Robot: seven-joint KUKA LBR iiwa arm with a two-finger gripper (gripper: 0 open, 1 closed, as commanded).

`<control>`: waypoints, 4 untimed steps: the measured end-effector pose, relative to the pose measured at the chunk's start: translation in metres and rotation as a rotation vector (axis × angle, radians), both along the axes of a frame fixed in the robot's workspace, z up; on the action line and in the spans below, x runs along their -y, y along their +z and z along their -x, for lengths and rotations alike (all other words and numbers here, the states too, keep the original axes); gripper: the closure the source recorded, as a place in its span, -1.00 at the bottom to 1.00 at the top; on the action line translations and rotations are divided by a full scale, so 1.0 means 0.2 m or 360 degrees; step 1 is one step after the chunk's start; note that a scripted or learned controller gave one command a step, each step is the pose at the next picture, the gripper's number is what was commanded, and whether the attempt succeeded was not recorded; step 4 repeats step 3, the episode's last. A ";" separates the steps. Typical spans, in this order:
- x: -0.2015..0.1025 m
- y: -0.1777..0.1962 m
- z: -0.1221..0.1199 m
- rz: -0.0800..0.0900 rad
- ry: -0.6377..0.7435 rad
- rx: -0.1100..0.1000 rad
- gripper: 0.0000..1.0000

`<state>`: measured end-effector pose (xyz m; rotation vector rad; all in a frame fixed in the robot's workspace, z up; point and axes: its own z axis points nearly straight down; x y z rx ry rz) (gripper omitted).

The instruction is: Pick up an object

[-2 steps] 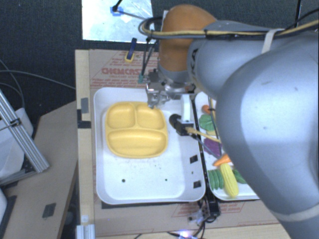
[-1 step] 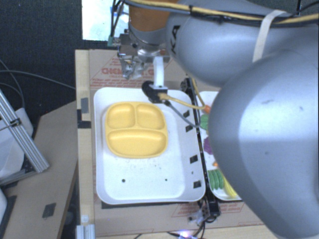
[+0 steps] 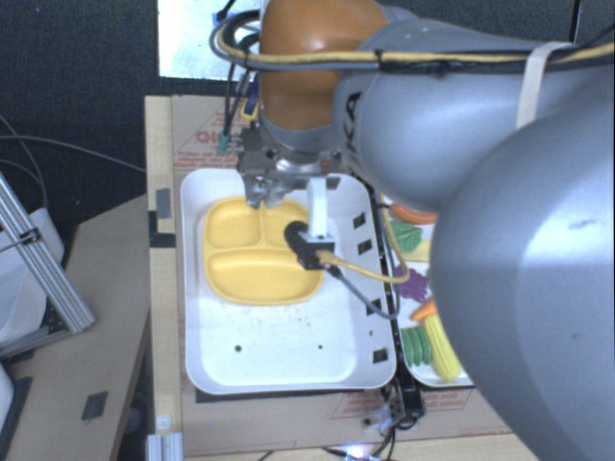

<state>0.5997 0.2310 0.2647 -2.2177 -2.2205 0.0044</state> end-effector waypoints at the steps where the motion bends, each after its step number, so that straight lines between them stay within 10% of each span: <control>1: -0.02 0.02 0.17 0.0000 0.0006 0.0005 1.00; 2: -0.02 0.29 -0.13 -0.0004 0.0007 0.0023 1.00; 4: -0.01 -0.06 -0.35 0.0000 0.0000 0.0009 1.00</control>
